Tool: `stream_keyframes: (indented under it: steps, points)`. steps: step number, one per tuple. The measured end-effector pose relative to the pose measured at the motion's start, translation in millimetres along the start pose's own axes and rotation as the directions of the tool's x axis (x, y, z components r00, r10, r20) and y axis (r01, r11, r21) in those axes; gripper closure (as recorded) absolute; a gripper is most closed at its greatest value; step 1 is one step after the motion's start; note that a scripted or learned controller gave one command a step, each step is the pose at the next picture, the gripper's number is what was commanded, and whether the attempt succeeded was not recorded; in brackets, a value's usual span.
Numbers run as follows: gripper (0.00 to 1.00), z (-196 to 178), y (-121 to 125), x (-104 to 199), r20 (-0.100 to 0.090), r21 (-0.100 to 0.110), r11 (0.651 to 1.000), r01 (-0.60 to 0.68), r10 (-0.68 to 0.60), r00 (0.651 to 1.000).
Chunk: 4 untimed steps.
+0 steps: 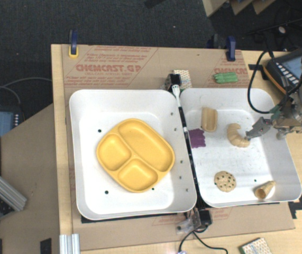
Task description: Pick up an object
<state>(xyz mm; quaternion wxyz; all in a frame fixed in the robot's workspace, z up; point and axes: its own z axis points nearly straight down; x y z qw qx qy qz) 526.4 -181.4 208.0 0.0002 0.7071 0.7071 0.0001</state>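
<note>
At the left of the frame the left bin (82,142) holds a yellow divided plate (135,154), lying flat near the bin's middle and well apart from the arm. Nothing about it suggests it is the target.

Moving right across the seam between the bins, the right bin (283,163) carries the loose pieces: a purple scrap (196,138) against its left wall, a tan bread-like block (209,119) toward the upper middle, a curved croissant-like piece (237,135) just right of that, a cookie (225,181) lower down, and a small tan cone-shaped piece (265,189) near the lower right corner. All of them rest on the bin floor; none is lifted.

Further right, the gripper (258,128) reaches in from the right edge, its dark tip just beside the croissant-like piece, near or possibly touching its right end. By my judgement the task is at the approach stage: the arm is lined up on that piece, but nothing is grasped, and the close, the lift and the clearing of the bin are all left to do.

Whether the hand is spread or pressed together I cannot tell; from this slant the tip reads as one dark wedge. The arm is cut off at the right edge, cables cross in front of it, and actual contact with the piece is too fine to make out.
</note>
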Motion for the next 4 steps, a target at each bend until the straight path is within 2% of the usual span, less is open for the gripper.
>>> stream_keyframes:
  steps: [1, 2, 3, 4]
  points:
    - [0.00, 128, 49, 16, 0.002, -0.003, 1.000, 0.004, -0.004, 1.000]
    - [1.00, 112, 47, 15, 0.002, -0.004, 1.000, 0.000, 0.000, 1.000]
    - [1.00, -5, 108, 78, 0.001, -0.016, 1.000, 0.008, -0.008, 1.000]
    - [1.00, 24, 98, 143, -0.003, 0.005, 1.000, 0.006, -0.006, 1.000]
